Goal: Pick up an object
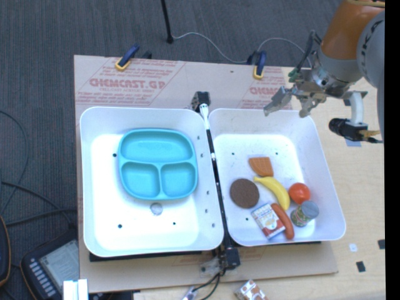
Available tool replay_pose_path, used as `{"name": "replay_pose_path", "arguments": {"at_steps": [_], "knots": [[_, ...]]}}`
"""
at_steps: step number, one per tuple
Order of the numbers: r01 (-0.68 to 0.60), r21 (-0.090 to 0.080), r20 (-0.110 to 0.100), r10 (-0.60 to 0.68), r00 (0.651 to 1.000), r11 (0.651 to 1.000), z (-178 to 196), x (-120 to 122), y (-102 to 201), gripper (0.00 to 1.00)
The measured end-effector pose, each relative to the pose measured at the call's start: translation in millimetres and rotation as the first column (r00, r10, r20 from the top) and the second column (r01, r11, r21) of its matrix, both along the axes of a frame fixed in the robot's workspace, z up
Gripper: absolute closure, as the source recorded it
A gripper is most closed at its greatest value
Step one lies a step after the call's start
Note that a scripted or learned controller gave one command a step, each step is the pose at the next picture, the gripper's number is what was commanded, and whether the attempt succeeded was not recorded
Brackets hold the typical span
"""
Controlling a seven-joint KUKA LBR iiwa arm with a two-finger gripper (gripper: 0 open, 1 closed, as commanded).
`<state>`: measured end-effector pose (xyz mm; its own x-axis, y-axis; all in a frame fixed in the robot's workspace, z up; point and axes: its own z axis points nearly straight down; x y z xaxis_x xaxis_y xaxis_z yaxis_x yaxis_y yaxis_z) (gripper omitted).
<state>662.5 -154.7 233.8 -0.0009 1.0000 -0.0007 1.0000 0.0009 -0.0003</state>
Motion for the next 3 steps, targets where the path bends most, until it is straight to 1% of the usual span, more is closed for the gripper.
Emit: {"name": "replay_pose_path", "arguments": {"at_steps": [1,2,3], "knots": [[0.001,0.001,-0.004,-0.001,1.0,1.0,-107,-77,16,0.0],[0.002,-0.003,0.007,-0.002,1.0,1.0,-146,-107,44,0.0],[0.003,-0.003,0.01,-0.003,1.0,1.0,-135,-106,44,1.0]]}}
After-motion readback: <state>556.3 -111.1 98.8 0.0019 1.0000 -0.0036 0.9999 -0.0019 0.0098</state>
